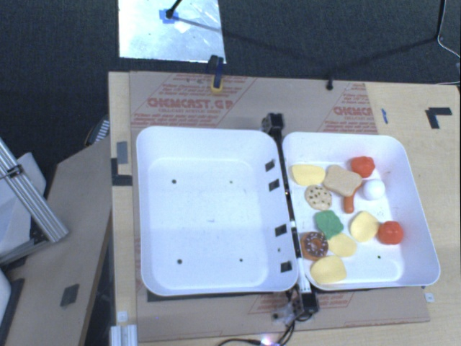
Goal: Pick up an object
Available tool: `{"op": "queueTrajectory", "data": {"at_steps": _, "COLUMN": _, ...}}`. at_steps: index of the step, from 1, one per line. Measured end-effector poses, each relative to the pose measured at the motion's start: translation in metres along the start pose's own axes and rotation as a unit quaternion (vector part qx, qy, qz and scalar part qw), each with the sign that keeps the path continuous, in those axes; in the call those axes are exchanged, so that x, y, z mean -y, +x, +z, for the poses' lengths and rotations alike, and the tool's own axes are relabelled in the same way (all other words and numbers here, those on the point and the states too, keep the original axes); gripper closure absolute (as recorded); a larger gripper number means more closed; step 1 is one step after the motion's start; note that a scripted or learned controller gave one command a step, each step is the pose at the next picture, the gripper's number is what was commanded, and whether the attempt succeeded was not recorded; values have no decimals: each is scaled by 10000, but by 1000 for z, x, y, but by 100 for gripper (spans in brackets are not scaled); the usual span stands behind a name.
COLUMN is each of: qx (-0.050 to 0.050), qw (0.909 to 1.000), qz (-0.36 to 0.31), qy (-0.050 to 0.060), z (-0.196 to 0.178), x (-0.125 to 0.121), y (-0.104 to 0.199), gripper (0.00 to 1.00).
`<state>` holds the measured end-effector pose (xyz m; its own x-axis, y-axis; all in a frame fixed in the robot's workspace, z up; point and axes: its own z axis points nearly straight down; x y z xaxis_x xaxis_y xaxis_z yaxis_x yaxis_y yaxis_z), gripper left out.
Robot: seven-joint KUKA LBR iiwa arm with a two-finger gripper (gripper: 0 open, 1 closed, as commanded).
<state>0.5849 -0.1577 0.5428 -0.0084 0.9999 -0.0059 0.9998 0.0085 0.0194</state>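
Observation:
The right white bin holds several toy foods. Among them are a tan bread slice, a cookie, a green piece, a chocolate donut, a white egg, a small orange carrot-like stick and two red-orange pieces. Yellow pieces lie at the bin's upper left, centre and lower left.
The left white bin sits beside the right one, joined by black clips. Both rest on a cardboard sheet on the bench. A shiny metal plate lies beyond it, and an aluminium frame stands at far left.

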Motion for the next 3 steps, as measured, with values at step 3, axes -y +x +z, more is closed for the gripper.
{"op": "queueTrajectory", "data": {"at_steps": 3, "qx": -9, "qw": 10000, "qz": 0, "qy": 1, "z": 29, "x": 41, "y": 15, "gripper": 100}}
